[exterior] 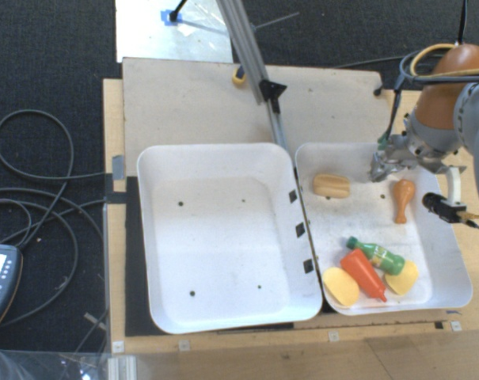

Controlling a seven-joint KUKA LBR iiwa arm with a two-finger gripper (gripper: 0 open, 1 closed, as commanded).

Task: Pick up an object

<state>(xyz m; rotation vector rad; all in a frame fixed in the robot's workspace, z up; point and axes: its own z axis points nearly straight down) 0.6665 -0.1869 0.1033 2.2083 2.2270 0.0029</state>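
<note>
Hovering end effector, near bread roll

Dark carpet surrounds my wooden bench; black cables coil at nine o'clock, a pale floor panel at twelve.

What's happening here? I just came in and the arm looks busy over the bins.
The arm reaches in from the right, its gripper low over the far end of the right bin, between a bread roll and a drumstick. It holds nothing that can be seen. Nearer the front lie a green bottle, a carrot and two yellow pieces. Nothing has been picked up yet.
</note>
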